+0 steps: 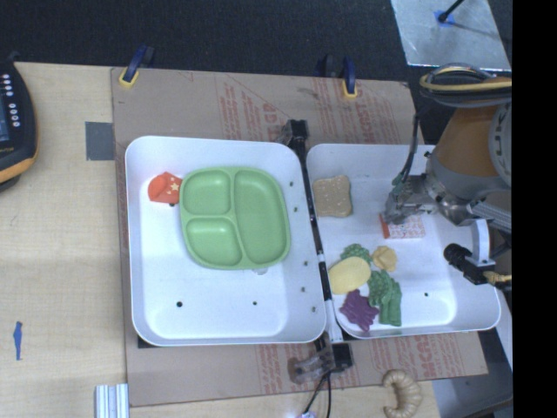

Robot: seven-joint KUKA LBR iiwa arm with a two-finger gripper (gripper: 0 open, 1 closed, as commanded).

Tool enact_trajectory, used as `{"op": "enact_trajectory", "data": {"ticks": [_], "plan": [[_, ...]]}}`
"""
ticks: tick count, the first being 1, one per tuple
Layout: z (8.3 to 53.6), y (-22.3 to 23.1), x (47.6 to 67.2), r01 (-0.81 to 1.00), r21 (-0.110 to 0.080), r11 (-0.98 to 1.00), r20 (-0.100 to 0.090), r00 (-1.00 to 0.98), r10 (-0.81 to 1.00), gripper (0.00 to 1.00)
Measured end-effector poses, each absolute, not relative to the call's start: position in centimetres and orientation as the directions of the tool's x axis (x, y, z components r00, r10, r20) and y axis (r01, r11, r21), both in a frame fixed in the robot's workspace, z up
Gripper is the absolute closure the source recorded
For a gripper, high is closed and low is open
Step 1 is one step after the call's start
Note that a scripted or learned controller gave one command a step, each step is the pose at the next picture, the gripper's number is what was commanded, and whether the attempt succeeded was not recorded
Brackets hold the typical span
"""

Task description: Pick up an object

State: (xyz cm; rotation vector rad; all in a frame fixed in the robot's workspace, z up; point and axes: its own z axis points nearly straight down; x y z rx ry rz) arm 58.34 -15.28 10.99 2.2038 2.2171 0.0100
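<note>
My gripper (400,212) hangs low in the right bin (435,316), over a small pink and red item (402,226) on the bin floor. A beige bread slice (332,196) lies to its left. In the bin's front left corner sits a cluster of toy food: a yellow piece (349,274), a small tan piece (385,257), green broccoli (385,293) and a purple piece (358,309). The left bin (174,316) holds a green divided plate (235,217) and a red toy (164,188) beside it.
The arm's grey and orange body (470,146) fills the right bin's far right side. A black controller (13,124) lies at the bench's left edge. Clamps (348,81) hold the cardboard at the back. A tan curled object (403,392) rests in front of the bins.
</note>
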Motion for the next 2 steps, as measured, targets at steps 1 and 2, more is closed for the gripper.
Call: {"op": "enact_trajectory", "data": {"ticks": [1,2], "plan": [[10.9,-15.3,58.3,1.000,0.013,0.007,-0.006,-0.007,1.000,0.00],[12.0,-15.4,58.3,1.000,0.014,0.007,-0.007,-0.007,1.000,1.00]]}}
